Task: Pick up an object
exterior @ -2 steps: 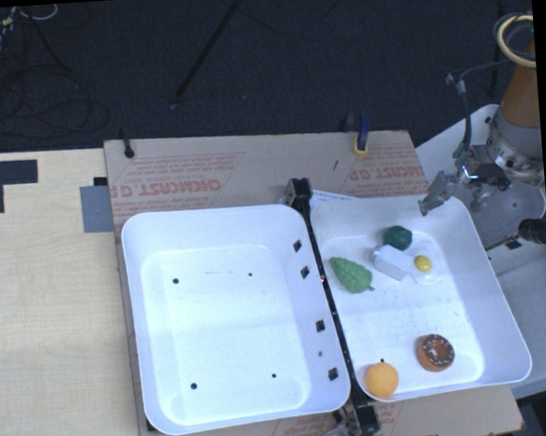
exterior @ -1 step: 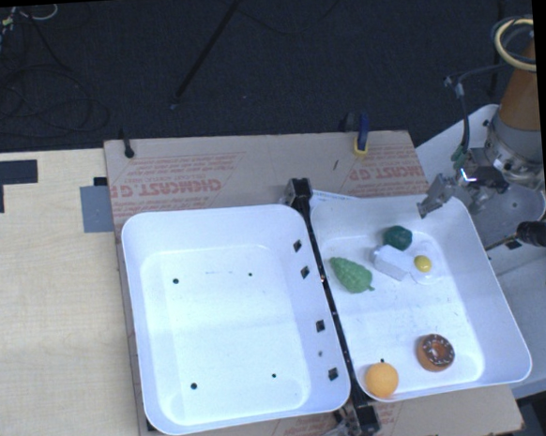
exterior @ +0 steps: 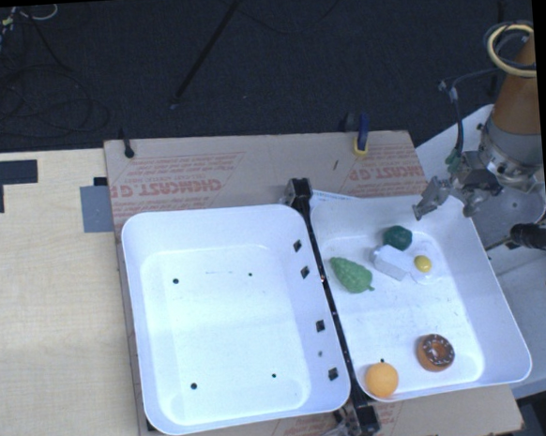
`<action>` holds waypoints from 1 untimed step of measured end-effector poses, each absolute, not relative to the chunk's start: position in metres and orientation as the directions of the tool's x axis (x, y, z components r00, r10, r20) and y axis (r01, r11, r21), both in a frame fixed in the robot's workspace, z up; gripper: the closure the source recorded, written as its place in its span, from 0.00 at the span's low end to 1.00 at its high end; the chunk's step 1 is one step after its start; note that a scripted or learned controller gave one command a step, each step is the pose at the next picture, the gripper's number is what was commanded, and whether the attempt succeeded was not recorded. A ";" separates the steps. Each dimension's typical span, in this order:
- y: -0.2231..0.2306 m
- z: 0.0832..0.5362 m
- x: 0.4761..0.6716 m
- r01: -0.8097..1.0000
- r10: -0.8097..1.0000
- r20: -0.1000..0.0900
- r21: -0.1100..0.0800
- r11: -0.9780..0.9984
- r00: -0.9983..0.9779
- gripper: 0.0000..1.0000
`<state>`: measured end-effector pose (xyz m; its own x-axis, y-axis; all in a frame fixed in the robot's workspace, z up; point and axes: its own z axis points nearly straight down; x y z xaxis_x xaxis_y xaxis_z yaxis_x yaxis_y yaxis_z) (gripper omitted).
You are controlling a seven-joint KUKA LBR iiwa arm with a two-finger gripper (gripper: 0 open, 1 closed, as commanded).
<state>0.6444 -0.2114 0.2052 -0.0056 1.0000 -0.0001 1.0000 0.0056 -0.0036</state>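
**At the far right edge of the bench, the arm waits above the right bin**

At the far right of the scene the grey KUKA arm (exterior: 515, 118) comes in from the right, its orange band showing just above the wrist. The wrist tilts down and leftward, so the two-finger gripper (exterior: 450, 195) hangs over the far right corner of the right shallow white plastic bin (exterior: 490, 285). Two dark fingers (exterior: 429, 197) are spread apart in a moderately wide stance with nothing between them. The tool sits apart from every object below it, nearest to the dark green rounded toy (exterior: 398, 237).

All the things to be picked lie in the right bin. The dark green rounded toy rests toward the far middle of the bin, touching a small white rectangular block (exterior: 388, 262) just near and left of it. Beside that block, to its right, lies a small yellow ball-shaped piece (exterior: 423, 264). Left of this cluster, close to the dividing wall, is a light green leafy toy vegetable (exterior: 351, 275). At the near edge of the bin sit an orange ball-shaped toy fruit (exterior: 382, 380) and, just to its right, a brown ring-shaped toy doughnut (exterior: 435, 351), the two near each other but apart.

The left shallow white plastic bin (exterior: 133, 299) lies beside the right one on a brown cardboard sheet (exterior: 250, 167) with red printing.
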 end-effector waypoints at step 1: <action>-0.212 0.223 0.644 1.000 1.000 0.000 0.001 0.004 -0.004 0.00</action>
<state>0.6445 -0.2124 0.2227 -0.0044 1.0000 -0.0004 1.0000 0.0044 0.0009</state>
